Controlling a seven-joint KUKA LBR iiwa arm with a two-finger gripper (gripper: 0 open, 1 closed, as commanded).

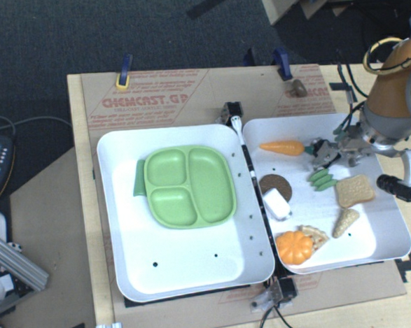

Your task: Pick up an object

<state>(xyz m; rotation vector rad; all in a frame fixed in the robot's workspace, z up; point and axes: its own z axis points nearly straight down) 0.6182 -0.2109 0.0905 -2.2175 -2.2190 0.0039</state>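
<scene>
In the right bin point(390, 241) lie several toy foods: an orange carrot point(282, 147) at the back, a green bean pod point(322, 179) in the middle, a tan bread slice point(354, 191), a tan cone-shaped piece point(346, 221), an orange pumpkin point(295, 247) at the front, and a brown disc point(276, 186) with a white block point(277, 204) on it. My gripper point(324, 154) hangs low over the bin's back, just right of the carrot and above the green pod. Nothing shows between its fingers.
The left bin point(128, 263) holds a green three-compartment plate point(190, 185). A black divider bar point(249, 171) runs between the bins. Clamps point(123, 76) sit on the cardboard's back edge. The arm point(391, 105) comes in over the right bin's back right corner.
</scene>
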